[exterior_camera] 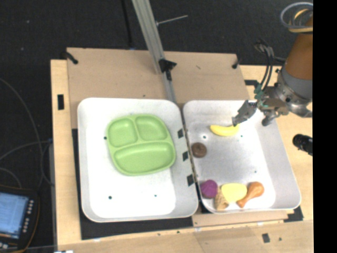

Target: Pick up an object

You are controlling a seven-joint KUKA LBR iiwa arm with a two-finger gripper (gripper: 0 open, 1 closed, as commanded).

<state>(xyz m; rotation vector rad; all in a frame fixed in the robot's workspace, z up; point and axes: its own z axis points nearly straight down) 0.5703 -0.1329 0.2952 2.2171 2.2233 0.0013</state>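
In the right bin [274, 157] a yellow banana [225, 130] lies near the back. My gripper [251, 119] hangs over the bin's back right part, open, with its left fingertip just above the banana's right end and nothing between the fingers. A brown round piece [198, 149] sits by the bin's left wall. At the front lie a purple piece [209, 188], a pale yellow piece [233, 190], an orange drumstick shape [251, 192] and a small tan piece [221, 202].
The left bin [95, 194] holds a green divided plate [141, 144]. A slanted metal pole [150, 30] rises behind the bins. The arm's wrist [297, 83] stands over the right bin's back right corner.
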